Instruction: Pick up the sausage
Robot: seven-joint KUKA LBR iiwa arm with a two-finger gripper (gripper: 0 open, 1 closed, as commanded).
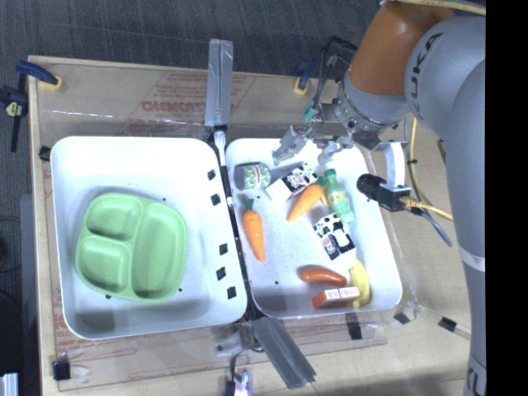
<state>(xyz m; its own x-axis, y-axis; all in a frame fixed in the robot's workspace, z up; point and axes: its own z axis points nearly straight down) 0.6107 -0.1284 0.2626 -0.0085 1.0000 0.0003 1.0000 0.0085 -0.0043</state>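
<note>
Camera view: gripper [311,147] hovers over the right bin's [375,246] back edge, fingers spread, gripping nothing. Sausage [318,275] lies near that bin's front edge, beside a banana [360,280]. Green tray [132,244] sits in the left bin [66,163].

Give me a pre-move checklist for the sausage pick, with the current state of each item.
1. Sausage located: ok, it lies near the front of the right bin.
2. Sausage top exposed: ok, nothing lies over it.
3. Room around the sausage: not ok, a labelled red item and a banana lie close beside it.
4. Tool over the target: not ok, it sits at the far end of the right bin, above the carrot and green bottle.
5. Tool free of objects: cannot tell.
6. Green tray: ok, it sits in the left bin, away from the pick.
</note>
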